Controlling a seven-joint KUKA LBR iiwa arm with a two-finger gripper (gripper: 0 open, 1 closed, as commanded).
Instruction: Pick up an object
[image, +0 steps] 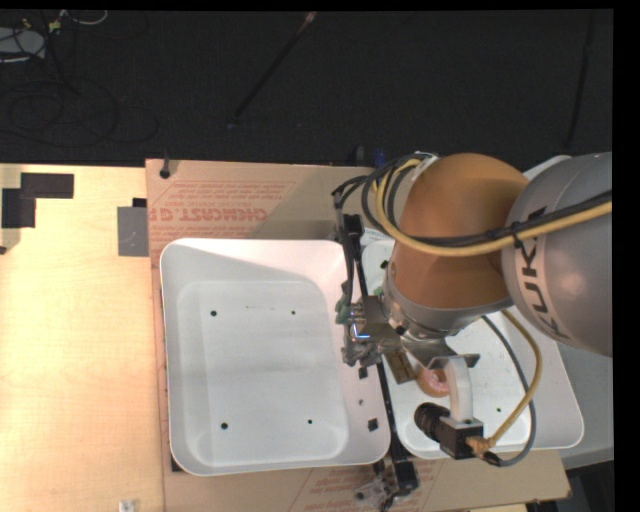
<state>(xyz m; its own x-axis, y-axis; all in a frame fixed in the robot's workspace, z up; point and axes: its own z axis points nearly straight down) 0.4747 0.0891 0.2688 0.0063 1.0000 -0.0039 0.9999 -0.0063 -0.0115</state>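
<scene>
Honestly can't tell what state the tool (432, 368) is in since the arm (455, 245) hides it, but a pinkish object (436, 381) sits right under it in the right bin (560, 420), so a blind descent could nudge it aside and miss.

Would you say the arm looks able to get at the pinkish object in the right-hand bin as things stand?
Probably yes: the arm hangs right above the pinkish object in the right-hand bin, and nothing visible lies between them.
</scene>
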